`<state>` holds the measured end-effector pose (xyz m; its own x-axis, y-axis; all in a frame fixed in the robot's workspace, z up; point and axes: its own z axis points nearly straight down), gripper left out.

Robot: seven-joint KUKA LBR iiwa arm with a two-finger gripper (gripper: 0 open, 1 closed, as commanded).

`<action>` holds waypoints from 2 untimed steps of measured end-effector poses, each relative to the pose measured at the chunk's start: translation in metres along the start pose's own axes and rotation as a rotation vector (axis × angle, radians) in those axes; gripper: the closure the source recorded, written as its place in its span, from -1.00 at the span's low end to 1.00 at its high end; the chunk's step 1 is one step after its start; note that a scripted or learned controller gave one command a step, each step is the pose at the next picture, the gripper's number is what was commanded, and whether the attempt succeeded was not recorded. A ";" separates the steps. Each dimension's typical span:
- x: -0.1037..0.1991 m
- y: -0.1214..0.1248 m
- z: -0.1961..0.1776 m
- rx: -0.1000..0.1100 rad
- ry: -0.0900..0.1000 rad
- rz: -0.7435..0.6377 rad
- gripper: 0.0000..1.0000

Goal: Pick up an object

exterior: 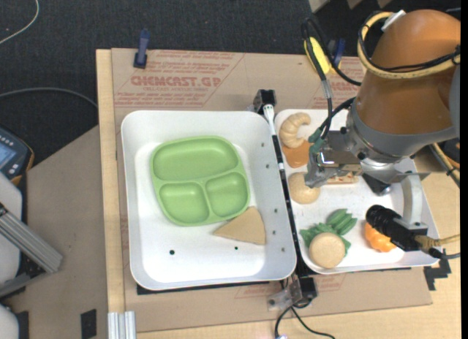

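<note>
My gripper [319,175] hangs low over the middle of the right bin [420,256], under the grey and orange arm. Just below it lies a pale tan round piece [303,193]. A croissant [295,127] rests on an orange block [296,154] at the bin's back left, right beside the gripper. A thin brown piece [344,178] pokes out from under the wrist. Toward the front lie a green leafy toy [333,224], a round tan bun [326,250] and an orange piece [378,240]. I see nothing held in the gripper.
The left bin [139,184] holds a green divided plate [199,180] and a tan wedge [243,228] at its front right. A black-edged wall [281,184] divides the two bins. Cardboard [183,74] lies under both.
</note>
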<state>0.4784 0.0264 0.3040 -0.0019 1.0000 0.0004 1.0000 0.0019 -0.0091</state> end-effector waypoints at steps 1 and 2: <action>-0.015 0.000 -0.181 -0.031 0.000 0.002 1.00; 0.038 -0.001 -0.103 0.000 0.000 -0.003 1.00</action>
<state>0.4787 0.0639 0.4067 -0.0050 1.0000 0.0000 1.0000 0.0050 -0.0086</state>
